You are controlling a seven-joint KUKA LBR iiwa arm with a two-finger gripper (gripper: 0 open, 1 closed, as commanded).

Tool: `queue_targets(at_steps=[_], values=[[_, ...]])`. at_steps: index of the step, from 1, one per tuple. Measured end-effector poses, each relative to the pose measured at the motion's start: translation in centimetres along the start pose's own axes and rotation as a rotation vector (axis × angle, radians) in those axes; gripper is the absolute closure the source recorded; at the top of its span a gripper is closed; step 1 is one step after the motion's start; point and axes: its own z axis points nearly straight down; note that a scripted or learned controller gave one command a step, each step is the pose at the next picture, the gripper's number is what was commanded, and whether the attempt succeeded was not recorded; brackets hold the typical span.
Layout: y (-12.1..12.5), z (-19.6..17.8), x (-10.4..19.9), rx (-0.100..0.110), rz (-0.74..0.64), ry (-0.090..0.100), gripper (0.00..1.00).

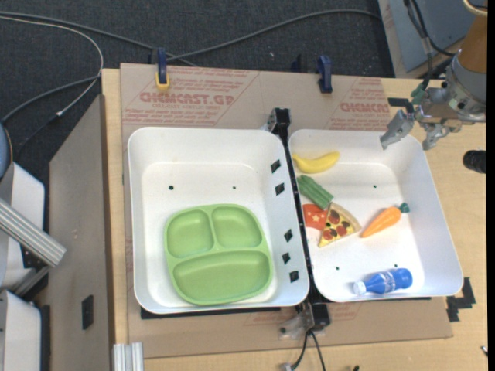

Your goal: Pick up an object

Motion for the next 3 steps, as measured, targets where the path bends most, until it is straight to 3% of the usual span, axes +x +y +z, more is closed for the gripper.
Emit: queue_targets(at_steps=[1, 3], values=[[0.2, -0.8, 0.1, -0.013, -0.003, -0.003, 0.00], [-0.8, 8.4, -0.2, -0.008, -0.002, -0.001, 0.00]])
